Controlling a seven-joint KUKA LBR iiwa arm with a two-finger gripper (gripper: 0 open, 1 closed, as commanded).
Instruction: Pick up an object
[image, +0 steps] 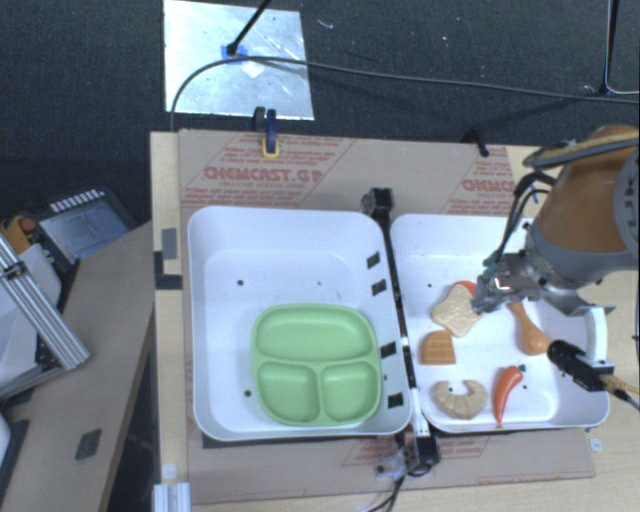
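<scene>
A pale green tray (315, 362) sits in the white left bin (225, 250), while the white right bin (430, 250) holds tan toast (455, 312), an orange wedge (437, 348), a beige croissant (460, 398) and a red chili (505, 388).

Probably a robotics lab: white bins (300, 225) on cardboard-covered bench (300, 170), loose cables (420, 80), dark carpet.

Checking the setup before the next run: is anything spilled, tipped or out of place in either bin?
Nothing stands out. The green plate lies flat in the left bin. The toy foods sit loose in the right bin, with the gripper at the bread slice.
</scene>
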